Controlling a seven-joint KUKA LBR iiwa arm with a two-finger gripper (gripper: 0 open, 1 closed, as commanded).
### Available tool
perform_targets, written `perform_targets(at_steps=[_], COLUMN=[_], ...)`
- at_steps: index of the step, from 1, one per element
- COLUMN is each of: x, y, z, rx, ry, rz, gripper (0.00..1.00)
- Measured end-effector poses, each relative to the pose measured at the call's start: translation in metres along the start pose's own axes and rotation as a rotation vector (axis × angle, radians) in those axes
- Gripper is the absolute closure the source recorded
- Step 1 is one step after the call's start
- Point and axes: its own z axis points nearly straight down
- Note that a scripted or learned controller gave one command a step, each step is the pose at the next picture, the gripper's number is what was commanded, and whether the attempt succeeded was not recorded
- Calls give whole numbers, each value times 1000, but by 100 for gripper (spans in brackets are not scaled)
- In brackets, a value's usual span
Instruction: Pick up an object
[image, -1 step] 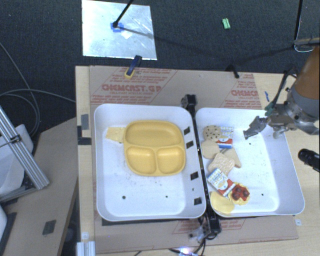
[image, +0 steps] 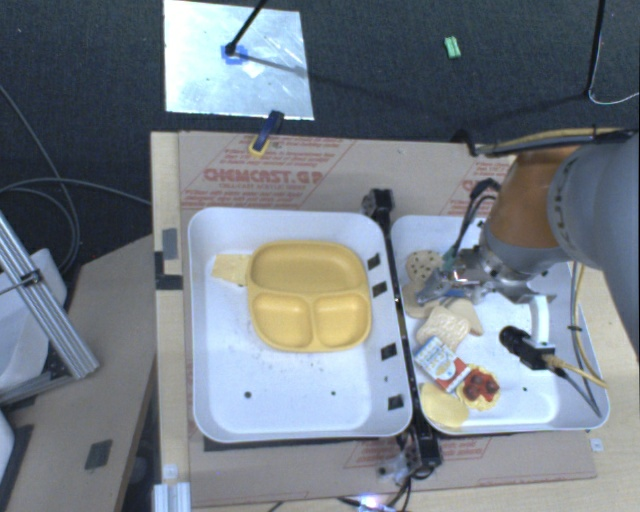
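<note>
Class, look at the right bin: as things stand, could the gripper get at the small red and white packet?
Probably yes. The packet lies uncovered in the right bin, just below the gripper, with nothing lying on top of it. A pale piece of food sits close above it and may crowd the approach.

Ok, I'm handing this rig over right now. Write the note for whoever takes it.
Gripper: low in the right bin, over the food pieces; grip state unclear.
Right bin items: cookie, pale piece, small packet, pizza slice, yellow round piece.
Left bin: yellow divided tray, pale piece at its left edge.
Done: arm is at the pile.
Left: nothing visibly picked up yet; grasp and lift.
</note>
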Motion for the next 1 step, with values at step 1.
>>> perform_targets(at_steps=[1], x=[2], y=[-17], z=[7], rx=[-17], ry=[-4], rz=[9], gripper=[0])
